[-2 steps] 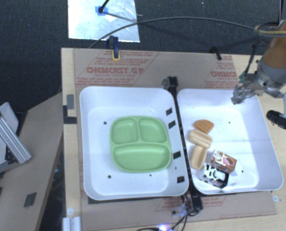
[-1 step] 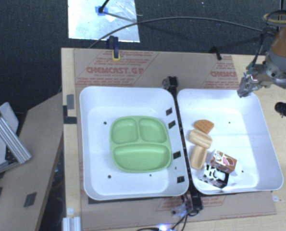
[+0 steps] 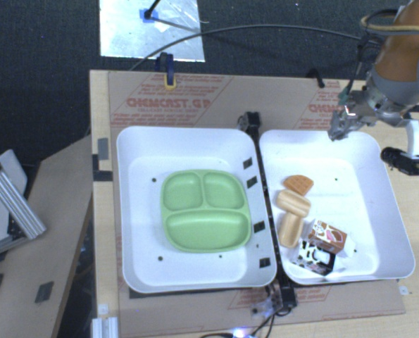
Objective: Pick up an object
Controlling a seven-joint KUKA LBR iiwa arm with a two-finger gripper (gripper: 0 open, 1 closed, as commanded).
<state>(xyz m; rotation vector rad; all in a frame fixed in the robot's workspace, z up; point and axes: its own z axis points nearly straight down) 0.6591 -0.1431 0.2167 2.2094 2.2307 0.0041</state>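
Note:
The right bin [image 3: 364,162] holds a small orange-tan piece [image 3: 298,184], two tan cylinder-shaped pieces [image 3: 292,203] [image 3: 290,229] lying against each other, and a brown, white and black carton [image 3: 322,246] near its front edge. My gripper [image 3: 338,127] hangs over the far rim of the right bin, well back from those objects, with nothing seen between its fingers. Its tip is small and dark in the camera view.
The left bin [image 3: 142,189] bears a green divided plate [image 3: 205,210]. Black clips [image 3: 251,123] sit along the seam between the bins. A blue and yellow clamp [image 3: 167,69] stands on the cardboard behind. A metal rail [image 3: 12,196] leans at the left.

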